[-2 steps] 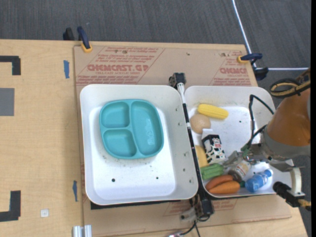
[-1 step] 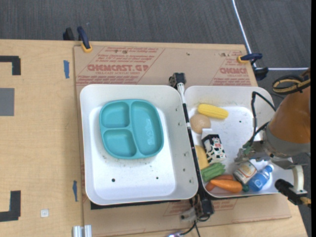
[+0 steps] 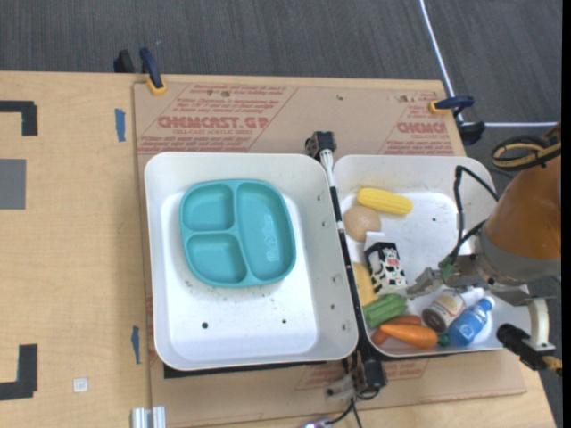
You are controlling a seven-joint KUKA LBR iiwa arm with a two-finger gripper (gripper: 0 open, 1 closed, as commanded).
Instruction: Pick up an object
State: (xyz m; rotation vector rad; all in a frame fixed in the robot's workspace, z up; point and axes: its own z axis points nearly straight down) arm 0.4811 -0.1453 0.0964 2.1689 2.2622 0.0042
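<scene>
Nearest the camera, at the 6 o'clock edge of the right bin, a carrot lies beside a green vegetable, with a blue bottle and a small jar at their 3 o'clock. The gripper is seen just above the jar, at the jar's 11 o'clock; how far it is opened cannot be told, and nothing is seen held in it. A cow-patterned toy sits at its 9 o'clock, close by.

No object has yet been chosen with certainty. The jar or the toy appears best placed. Because the items are crowded, a descent should be centred on one piece alone, so that neighbours are not nudged or pinched together.

Farther off, a pale round object and a corn cob are spaced more freely. The left bin holds a teal divided plate.
</scene>
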